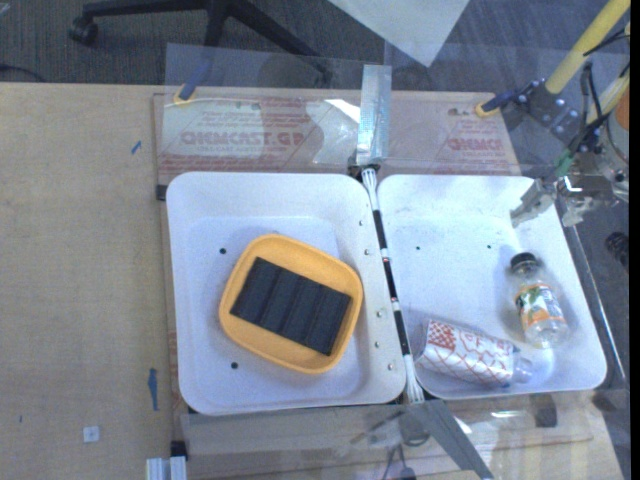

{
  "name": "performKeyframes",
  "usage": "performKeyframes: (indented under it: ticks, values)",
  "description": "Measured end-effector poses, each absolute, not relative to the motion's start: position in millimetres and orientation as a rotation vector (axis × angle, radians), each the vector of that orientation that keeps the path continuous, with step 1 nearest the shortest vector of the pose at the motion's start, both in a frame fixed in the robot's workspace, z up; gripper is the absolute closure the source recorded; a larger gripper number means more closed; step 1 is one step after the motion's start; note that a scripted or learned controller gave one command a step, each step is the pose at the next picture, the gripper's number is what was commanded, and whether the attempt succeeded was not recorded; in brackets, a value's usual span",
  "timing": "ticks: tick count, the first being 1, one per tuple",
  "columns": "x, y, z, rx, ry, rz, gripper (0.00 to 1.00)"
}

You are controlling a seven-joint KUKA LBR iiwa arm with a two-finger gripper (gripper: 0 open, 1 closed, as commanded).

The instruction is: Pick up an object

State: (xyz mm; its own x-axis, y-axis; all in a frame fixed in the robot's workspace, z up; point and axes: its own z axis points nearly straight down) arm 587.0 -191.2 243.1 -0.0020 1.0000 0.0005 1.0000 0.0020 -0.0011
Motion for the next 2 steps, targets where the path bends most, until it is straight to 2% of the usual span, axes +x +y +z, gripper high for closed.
performKeyframes:
  ticks: [1, 2]
  values:
    - [552.2, -223.4, 114.8, -2.025, -2.402, -0.001, 0.00]
    - [524.7, -213.3, 89.1, -2.023, -2.413, -0.011, 0.00]
